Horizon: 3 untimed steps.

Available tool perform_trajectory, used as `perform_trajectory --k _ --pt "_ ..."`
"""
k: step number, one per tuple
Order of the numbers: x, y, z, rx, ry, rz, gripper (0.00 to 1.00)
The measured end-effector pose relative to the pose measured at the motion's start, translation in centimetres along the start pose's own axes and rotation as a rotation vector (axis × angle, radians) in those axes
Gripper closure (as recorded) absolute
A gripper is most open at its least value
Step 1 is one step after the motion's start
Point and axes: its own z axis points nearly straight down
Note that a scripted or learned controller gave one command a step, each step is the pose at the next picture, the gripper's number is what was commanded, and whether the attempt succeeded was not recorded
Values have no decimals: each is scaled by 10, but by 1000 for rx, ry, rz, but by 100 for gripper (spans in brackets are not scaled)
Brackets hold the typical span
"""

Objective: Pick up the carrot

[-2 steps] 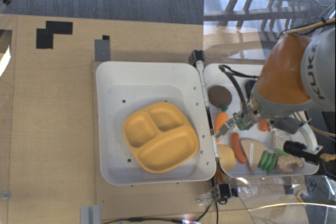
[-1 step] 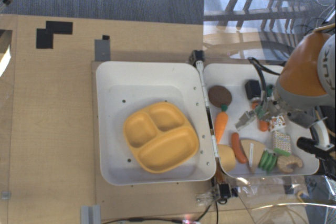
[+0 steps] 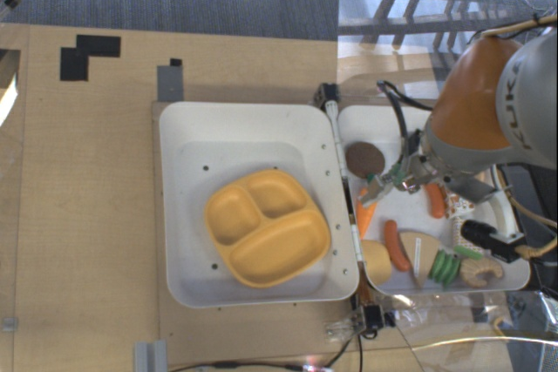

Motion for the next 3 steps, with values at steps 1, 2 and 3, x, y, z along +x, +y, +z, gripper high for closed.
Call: perform_trajectory --k 1,2,3 --pt "-3 -2 1 2 -2 4 0" --pt "19 10 1 3 -1 75 0" --pt "-8 -8 1 3 -3 371 0"
